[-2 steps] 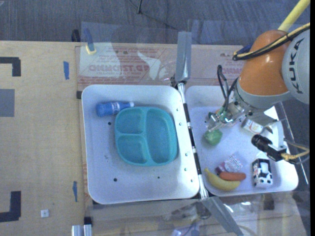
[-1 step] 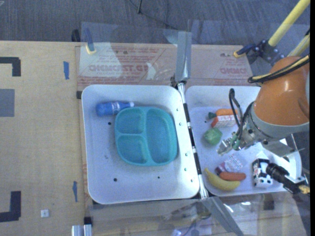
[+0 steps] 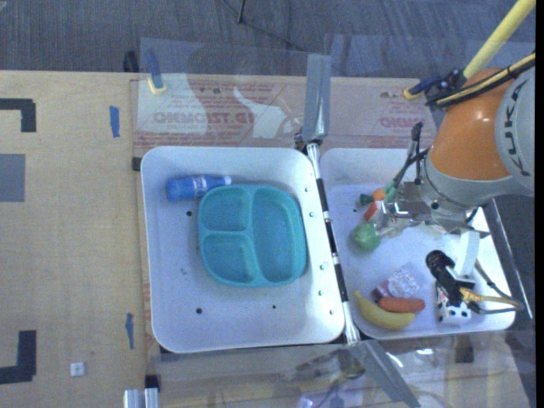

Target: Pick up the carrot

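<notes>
Gripper [image 3: 387, 213] low in the right bin [image 3: 340, 172], over the far-side clutter; carrot not taken.

We see 2 bins; the left bin [image 3: 166, 304] carries a teal tray [image 3: 252, 233] and a blue bottle [image 3: 194, 185]. Risk, in our judgement: the green ball [image 3: 366, 236] lies just beside the gripper and could be nudged or taken instead. We cannot tell how the jaws stand. The carrot [image 3: 401, 304], a small orange-red taper, lies against the banana [image 3: 384, 314] near the front wall, well apart from the gripper.
</notes>
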Robot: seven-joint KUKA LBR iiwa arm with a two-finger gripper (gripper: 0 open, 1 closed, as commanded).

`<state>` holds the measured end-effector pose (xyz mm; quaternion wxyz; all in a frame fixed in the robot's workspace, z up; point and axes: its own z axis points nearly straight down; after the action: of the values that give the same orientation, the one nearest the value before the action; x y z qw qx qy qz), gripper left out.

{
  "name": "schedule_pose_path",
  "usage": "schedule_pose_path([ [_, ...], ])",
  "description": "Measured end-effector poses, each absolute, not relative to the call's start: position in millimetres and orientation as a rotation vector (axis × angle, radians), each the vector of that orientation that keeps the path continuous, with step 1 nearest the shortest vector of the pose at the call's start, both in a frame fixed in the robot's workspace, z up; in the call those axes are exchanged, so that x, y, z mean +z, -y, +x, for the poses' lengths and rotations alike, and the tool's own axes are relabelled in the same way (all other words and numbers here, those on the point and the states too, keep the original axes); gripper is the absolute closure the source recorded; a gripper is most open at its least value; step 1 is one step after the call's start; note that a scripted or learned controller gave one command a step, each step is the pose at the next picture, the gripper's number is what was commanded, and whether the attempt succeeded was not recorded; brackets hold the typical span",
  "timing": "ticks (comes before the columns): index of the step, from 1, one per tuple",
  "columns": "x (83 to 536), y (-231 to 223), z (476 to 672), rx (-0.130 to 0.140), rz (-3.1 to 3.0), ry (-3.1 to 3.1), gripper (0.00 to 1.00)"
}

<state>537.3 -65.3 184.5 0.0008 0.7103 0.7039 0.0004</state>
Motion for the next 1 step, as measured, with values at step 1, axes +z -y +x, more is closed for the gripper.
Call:
schedule_pose_path([
  [1,184.1,82.9,485.7,-0.001,2.327,-2.113,1.0],
])
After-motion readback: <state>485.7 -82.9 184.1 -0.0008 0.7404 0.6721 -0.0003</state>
